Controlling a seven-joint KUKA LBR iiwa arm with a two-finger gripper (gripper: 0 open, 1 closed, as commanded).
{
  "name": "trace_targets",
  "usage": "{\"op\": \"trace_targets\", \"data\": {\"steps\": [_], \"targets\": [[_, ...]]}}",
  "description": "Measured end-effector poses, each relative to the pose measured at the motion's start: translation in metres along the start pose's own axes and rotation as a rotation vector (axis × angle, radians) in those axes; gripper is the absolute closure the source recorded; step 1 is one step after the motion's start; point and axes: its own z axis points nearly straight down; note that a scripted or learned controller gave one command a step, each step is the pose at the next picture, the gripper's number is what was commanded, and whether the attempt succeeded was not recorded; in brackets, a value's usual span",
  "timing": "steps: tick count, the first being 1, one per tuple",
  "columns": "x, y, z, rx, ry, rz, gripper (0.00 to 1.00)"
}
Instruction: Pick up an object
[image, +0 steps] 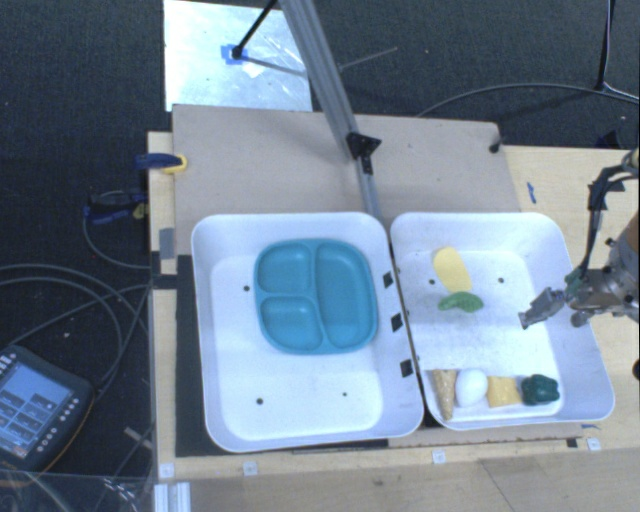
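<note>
The right bin (575, 245) holds several small things. A yellow oval piece (451, 267) lies near its back, with a green leafy piece (461, 301) just in front of it. Along the front wall sit a tan cone (443, 391), a white egg (471, 386), a yellow block (504, 391) and a dark green lump (540, 389). My gripper (553, 318) hangs over the right side of this bin, open, with nothing between its fingers. It is right of the green leafy piece and above the dark green lump.
The left bin (225, 400) holds a blue sectioned plate (315, 296). A grey slanted pole (335, 95) crosses the bench behind the bins. Cables and a handheld pendant (35, 405) lie on the floor at the left.
</note>
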Motion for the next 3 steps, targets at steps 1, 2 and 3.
{"op": "trace_targets", "data": {"steps": [1,2,3], "targets": [[0.000,0.000,0.000,0.000,0.000,0.002,0.00],[0.007,-0.002,0.045,0.004,0.001,0.004,0.00],[0.017,-0.005,0.102,0.006,0.002,0.004,0.00]]}}
